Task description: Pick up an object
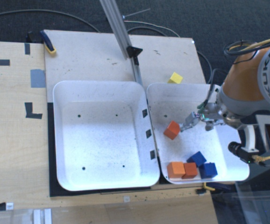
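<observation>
There is a single camera, fixed high above the pale wooden surface [13, 125] and looking down on it at a slant, far enough back to take in both shallow white plastic bins [102, 90] from rim to rim, with dark floor beyond the far edge. The left bin sits near the middle of the picture, the right bin [181, 90] toward its right side, where the grey and orange arm [247, 83] comes in.

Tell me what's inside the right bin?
The right bin holds one orange block by the gripper, then two orange blocks and two blue blocks clustered together. The arm covers its right side.
</observation>
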Controlling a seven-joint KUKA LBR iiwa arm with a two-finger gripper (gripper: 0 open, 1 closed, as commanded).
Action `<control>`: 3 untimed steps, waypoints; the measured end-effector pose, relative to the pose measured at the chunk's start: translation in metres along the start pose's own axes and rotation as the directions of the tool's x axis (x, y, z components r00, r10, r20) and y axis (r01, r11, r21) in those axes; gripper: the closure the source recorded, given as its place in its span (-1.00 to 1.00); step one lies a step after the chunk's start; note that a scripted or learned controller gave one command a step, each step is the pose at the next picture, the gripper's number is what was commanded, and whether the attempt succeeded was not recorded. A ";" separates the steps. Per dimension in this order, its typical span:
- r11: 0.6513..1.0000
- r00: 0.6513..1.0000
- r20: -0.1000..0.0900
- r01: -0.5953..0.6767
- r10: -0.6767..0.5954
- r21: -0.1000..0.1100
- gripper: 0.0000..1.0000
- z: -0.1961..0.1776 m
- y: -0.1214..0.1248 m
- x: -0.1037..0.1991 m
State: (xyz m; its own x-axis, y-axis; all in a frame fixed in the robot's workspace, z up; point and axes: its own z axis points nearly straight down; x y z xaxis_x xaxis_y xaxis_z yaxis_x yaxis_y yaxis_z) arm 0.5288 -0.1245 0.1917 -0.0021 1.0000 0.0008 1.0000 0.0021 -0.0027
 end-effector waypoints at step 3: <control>1.000 1.000 0.000 0.002 -0.002 0.001 1.00 0.091 0.052 0.025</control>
State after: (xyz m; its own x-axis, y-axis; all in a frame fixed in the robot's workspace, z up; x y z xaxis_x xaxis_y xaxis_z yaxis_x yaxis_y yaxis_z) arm 0.5803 -0.0988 0.1011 -0.0042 1.0000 0.0007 1.0000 0.0042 -0.0034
